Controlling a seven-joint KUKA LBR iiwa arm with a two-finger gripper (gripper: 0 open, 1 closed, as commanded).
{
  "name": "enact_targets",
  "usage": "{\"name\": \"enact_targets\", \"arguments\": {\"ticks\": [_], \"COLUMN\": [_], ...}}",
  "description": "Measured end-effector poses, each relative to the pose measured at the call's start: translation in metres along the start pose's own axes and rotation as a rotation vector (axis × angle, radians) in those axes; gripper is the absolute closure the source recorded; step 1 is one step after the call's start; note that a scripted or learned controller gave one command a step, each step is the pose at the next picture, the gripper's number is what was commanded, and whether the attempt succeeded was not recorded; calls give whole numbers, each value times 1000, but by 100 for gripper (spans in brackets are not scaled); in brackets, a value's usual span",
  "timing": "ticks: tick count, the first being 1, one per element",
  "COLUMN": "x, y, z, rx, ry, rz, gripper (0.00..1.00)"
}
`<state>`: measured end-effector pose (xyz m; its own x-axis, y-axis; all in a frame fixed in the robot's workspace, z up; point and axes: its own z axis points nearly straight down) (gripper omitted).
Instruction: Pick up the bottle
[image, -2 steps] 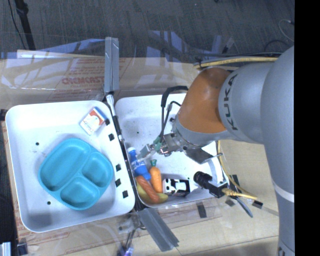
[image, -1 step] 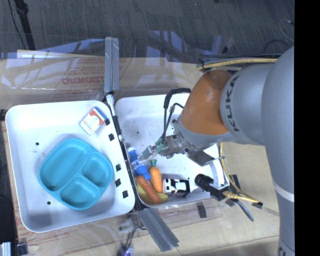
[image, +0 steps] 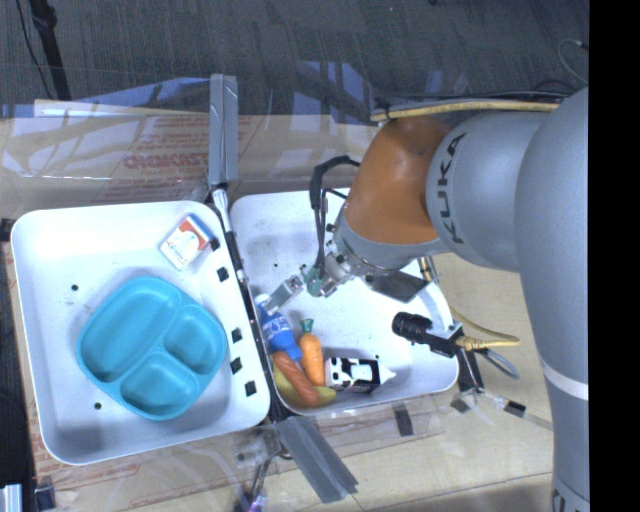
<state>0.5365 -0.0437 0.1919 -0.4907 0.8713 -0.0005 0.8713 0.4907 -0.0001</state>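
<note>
A small bottle (image: 275, 328) with a blue label lies in the right bin (image: 265, 225), close to its left wall and near the front. My gripper (image: 303, 286) hangs just above and slightly behind the bottle's upper end, under the orange-banded wrist that reaches in from the right. Nothing shows clearly between its jaws. The gripper hides the bottle's top end in part.
Crowded at the bottle's front are a carrot (image: 312, 358), a yellow-brown banana-like piece (image: 293, 380) and a black-and-white toy (image: 352, 372). The left bin (image: 60, 235) holds a blue divided plate (image: 150, 345) and a small white-and-red box (image: 186, 243). A ridge divides the bins.
</note>
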Motion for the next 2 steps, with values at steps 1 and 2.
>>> {"name": "enact_targets", "arguments": {"ticks": [1, 2], "x": [-28, -48], "y": [-75, -54], "z": [101, 100], "rx": [2, 1], "ry": [2, 1], "rz": [54, 445], "gripper": [0, 0]}}
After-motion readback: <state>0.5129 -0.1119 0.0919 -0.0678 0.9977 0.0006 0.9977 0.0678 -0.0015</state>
